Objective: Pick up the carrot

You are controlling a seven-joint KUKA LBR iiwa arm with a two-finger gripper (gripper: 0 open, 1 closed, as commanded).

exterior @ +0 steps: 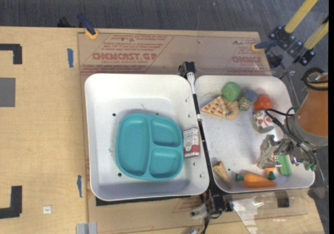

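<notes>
Right bin (245,186) holds carrot (257,180) (tool (272,156) just above).

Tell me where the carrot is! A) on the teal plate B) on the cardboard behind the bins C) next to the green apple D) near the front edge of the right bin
D: the carrot lies along the front edge of the right bin, just in front of the gripper, far from the teal plate in the left bin and from the green apple.
</notes>
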